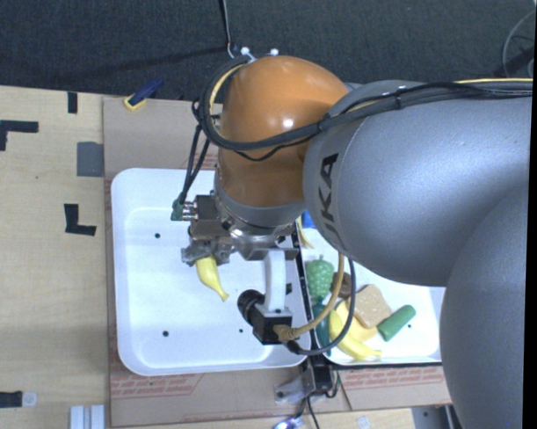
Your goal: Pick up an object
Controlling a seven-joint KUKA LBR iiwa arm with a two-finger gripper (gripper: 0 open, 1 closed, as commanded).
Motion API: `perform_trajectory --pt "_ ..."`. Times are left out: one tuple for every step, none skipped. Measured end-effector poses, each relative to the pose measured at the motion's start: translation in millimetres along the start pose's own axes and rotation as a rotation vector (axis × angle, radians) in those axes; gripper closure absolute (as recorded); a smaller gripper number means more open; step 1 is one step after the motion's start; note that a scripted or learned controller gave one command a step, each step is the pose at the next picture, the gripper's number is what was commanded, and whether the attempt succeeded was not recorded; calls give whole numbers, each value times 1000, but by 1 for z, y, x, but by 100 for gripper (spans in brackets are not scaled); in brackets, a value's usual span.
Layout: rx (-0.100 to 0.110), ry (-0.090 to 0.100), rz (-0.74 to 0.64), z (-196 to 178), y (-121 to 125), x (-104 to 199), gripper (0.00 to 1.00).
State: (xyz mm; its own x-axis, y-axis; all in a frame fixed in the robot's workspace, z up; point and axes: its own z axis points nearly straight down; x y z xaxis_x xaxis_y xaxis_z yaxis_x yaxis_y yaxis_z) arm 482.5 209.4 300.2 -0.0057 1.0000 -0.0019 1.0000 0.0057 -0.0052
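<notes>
The grey arm point(428, 180), with its orange band point(271, 130) above the wrist, reached in from the right and stood over the left bin point(134, 275), one of two shallow white bins set side by side on the tabletop point(36, 315). The pincer point(205, 255) hung low above the middle of that bin, pointing down, and a small yellow banana-shaped object point(211, 276) sat at its tip. The upper end of this object lay directly under the pincer and its tapered lower end pointed toward the near right; whether it was clamped or merely lying on the bin floor beneath could not be told, nor could the width of the opening, since the wrist hid it from above. Black cables point(200, 154) ran down the left side of the wrist, and a black fitting point(260, 319) hung from the arm near the divide between the bins. In the right bin point(422, 351), partly hidden by the arm, lay a green knobbly item point(319, 277), a tan block point(371, 305), a green cylinder point(395, 322) and a yellow item point(352, 340), clustered near one another. A small blue and yellow object point(143, 93) lay on the tabletop at the far left, well apart from the bins.
</notes>
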Motion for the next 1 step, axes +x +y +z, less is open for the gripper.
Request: perform_trajectory --pt "3 -2 -1 -9 0 0 100"
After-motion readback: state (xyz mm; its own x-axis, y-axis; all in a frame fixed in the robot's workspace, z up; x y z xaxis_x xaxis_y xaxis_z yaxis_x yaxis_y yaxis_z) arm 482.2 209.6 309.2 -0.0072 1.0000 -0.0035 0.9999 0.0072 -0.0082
